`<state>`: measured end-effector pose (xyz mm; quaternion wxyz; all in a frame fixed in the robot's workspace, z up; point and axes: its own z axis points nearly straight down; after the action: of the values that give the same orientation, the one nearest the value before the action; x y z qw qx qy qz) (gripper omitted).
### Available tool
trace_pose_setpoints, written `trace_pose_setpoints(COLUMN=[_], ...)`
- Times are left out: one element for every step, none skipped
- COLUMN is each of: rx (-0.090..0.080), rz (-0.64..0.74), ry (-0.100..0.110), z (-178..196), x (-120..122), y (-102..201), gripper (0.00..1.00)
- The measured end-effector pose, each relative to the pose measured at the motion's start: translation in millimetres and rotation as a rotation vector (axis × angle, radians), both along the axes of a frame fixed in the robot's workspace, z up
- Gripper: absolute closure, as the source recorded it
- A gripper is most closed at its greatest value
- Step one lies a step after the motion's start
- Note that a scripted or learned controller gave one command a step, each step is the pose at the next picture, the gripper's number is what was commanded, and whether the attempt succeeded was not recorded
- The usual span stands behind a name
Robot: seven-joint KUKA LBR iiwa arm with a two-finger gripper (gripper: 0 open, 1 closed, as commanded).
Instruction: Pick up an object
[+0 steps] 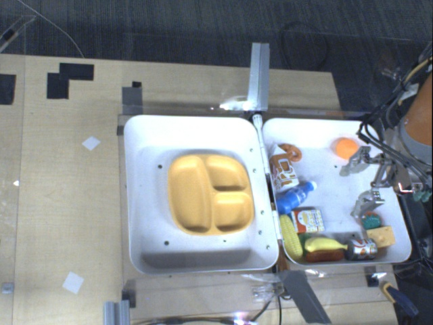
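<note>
My gripper (360, 181) hangs over the right side of the right bin (325, 131), reaching in from the right. Its two fingers (354, 162) stand apart, so it is open, with bare white bin floor between them. An orange ball (346, 147) lies just beyond the upper finger. A small teal object (371, 221) and a tan block (383, 236) sit just below the lower finger. Further left lie a blue bottle (295, 196), a brown and white carton (284, 174), a pretzel (289, 152) and a red and green box (309, 219).
Along the right bin's front wall lie a corn cob (290, 237), a banana (324, 244) and a can (362, 250). The left bin (145, 181) holds a yellow divided plate (208, 193). Cables hang by the arm at the right.
</note>
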<state>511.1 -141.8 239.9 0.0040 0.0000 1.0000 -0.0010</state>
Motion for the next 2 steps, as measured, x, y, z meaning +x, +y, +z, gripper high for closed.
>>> trace_pose_setpoints(rx=[0.003,-0.001], rz=[-0.259,-0.039], ry=[0.002,-0.003], z=[-69,-2], x=[39,-11], y=[-45,-65], gripper=[0.0,0.0])
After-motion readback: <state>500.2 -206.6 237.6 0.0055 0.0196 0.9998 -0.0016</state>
